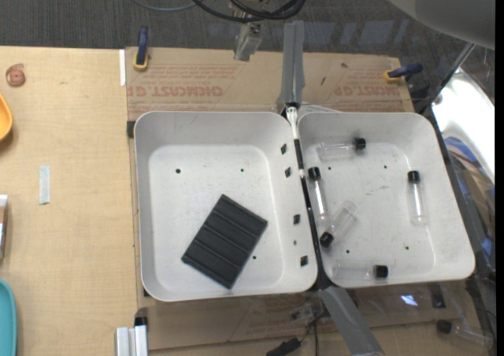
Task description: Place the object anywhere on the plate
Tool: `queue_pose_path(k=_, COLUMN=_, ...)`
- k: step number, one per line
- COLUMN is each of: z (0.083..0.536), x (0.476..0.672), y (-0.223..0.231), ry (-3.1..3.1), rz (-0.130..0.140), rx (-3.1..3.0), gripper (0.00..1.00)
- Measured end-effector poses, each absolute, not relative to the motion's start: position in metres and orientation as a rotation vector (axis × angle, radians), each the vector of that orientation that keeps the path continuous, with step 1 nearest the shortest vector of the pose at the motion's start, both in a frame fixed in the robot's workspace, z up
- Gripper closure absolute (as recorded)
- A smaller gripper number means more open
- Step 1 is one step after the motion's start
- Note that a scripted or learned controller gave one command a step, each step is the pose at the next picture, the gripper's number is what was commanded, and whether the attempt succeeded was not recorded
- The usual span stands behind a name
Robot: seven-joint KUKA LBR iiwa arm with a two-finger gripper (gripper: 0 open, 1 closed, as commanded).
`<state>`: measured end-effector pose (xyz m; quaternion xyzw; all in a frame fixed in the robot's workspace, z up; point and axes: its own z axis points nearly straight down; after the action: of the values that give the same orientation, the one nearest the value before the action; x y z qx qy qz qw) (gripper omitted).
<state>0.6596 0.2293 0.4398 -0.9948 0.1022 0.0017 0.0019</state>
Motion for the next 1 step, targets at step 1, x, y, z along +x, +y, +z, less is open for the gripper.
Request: queue_pose_path(k=1, z=0.4472, x=0.6609, y=0.2287, ry=0.330, rz=0.010, rx=-3.116, gripper=1.00)
